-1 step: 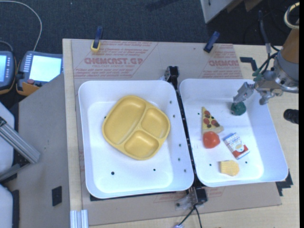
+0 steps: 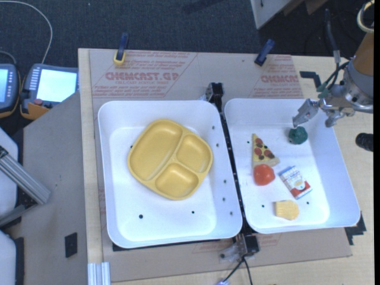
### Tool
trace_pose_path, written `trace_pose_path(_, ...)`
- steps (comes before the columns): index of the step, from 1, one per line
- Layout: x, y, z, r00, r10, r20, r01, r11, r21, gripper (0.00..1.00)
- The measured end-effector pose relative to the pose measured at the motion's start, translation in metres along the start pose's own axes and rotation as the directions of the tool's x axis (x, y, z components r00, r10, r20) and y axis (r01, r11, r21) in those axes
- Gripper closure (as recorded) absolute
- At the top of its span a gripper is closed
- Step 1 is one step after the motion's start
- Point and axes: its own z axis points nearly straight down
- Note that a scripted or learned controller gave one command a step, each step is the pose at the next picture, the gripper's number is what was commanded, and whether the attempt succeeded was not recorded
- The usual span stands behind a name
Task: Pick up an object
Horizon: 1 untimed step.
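Gripper (image 2: 316, 117) sits over the upper right of the right bin (image 2: 338, 159), fingers spread apart with nothing between them, just above the green ball (image 2: 298, 135). The same bin holds a pizza slice (image 2: 262, 149), red tomato (image 2: 263, 174), small carton (image 2: 295, 181) and yellow cheese wedge (image 2: 287, 209). Left bin (image 2: 113, 177) carries a yellow divided plate (image 2: 170, 158).

This is a robotics lab. A table (image 2: 178, 70) covered with printed protective board carries two white bins (image 2: 113, 159), clamped at its far edge by clamps (image 2: 121, 49). A teach pendant (image 2: 50, 85) with a lit screen lies at left on dark carpet (image 2: 148, 10), cables trailing.
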Motion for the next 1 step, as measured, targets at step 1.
trace_pose_path(1,0.0009,0.0001,0.0532,1.000,0.000,-0.002,0.000,1.000,0.006,0.00)
